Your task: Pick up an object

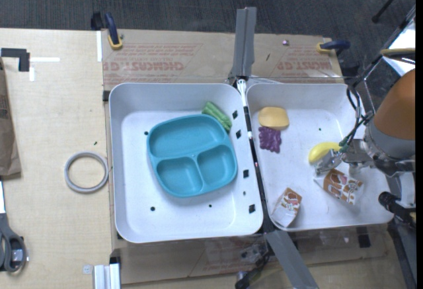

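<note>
The right bin (310, 215) holds a yellow banana (321, 150), a purple bunch of grapes (269, 139), a yellow bun-like piece (273, 117) and two brown-and-white packets (287, 206) (344, 186). My gripper (330, 163) reaches in from the right, low over the bin. It sits just below the banana and just above the right-hand packet. The grey wrist and orange band (400, 109) stand at the bin's right wall.
The left bin (125, 215) holds a blue divided plate (192, 154) and a green piece (217, 114) at its far right corner. On the bench to the left lie a tape ring (86, 171) and scissors (12, 249).
</note>
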Controlling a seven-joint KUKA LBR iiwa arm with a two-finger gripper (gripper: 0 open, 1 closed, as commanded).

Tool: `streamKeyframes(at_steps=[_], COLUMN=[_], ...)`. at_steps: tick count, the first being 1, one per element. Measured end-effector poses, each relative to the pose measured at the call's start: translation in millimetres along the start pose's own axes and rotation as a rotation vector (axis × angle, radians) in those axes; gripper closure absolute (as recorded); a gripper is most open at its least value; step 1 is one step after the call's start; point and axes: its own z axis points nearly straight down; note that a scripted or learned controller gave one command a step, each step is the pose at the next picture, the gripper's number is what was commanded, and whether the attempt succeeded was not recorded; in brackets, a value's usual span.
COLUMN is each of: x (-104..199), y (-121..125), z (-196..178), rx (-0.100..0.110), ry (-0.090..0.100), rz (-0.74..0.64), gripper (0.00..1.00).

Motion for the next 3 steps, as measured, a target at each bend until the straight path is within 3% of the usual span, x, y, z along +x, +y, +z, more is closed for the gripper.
streamKeyframes(at_steps=[1,2,3], x=[-11.3,-19.2,-7.5], y=[-10.8,-36.1,66.6], z=[-0.7,-0.5,-138.1], rx=[0.0,-0.001,-0.003], ry=[0.004,0.006,-0.003], rz=[-0.019,-0.239,-0.262], gripper=[0.0,0.0,0.0])
